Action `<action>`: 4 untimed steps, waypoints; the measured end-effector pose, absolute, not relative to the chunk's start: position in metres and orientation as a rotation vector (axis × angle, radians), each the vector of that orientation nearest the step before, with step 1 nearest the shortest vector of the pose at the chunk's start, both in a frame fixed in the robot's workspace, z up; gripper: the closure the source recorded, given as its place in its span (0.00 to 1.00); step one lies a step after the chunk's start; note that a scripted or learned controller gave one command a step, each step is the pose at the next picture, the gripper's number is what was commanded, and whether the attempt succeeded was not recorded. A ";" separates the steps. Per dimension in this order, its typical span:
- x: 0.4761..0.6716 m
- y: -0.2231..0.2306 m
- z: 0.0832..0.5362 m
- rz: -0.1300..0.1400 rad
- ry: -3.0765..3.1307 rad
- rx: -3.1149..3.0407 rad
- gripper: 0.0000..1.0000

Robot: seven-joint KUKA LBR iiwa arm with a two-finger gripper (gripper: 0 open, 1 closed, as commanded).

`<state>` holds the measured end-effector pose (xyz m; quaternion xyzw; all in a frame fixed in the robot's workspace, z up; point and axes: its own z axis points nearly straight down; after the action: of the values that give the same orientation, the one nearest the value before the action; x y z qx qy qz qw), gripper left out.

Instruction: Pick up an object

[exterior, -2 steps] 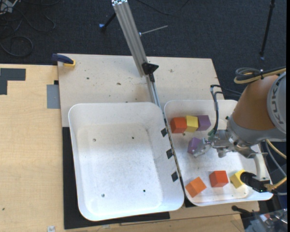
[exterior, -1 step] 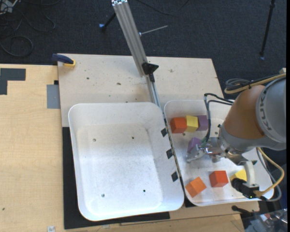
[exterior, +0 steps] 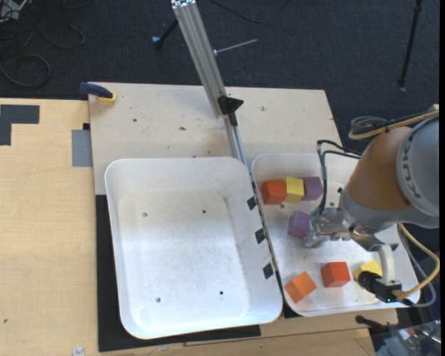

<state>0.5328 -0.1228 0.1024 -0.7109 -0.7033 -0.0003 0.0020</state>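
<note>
The right bin holds several small blocks. A red-orange block, a yellow block and a purple block stand in a row at its far side. A second purple block lies mid-bin. My gripper is low in the bin, right against that block's right side; its tip is hard to make out. An orange block and a red block lie near the front. A yellow piece sits at the front right, partly hidden by the arm.
The left bin is larger and sits side by side with the right one, with black clips along the shared wall. A slanted metal pole rises behind the bins. Cables hang from the arm at the right.
</note>
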 end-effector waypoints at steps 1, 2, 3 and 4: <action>0.538 -0.119 0.147 -0.002 -2.222 -2.222 1.00; 0.543 -0.111 0.205 -0.004 -2.225 -2.222 1.00; 0.553 -0.112 0.264 -0.004 -2.225 -2.223 1.00; 0.553 -0.112 0.271 0.002 -2.227 -2.215 1.00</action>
<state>0.5533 -0.1122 0.2713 -0.7051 -0.7091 0.0005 0.0004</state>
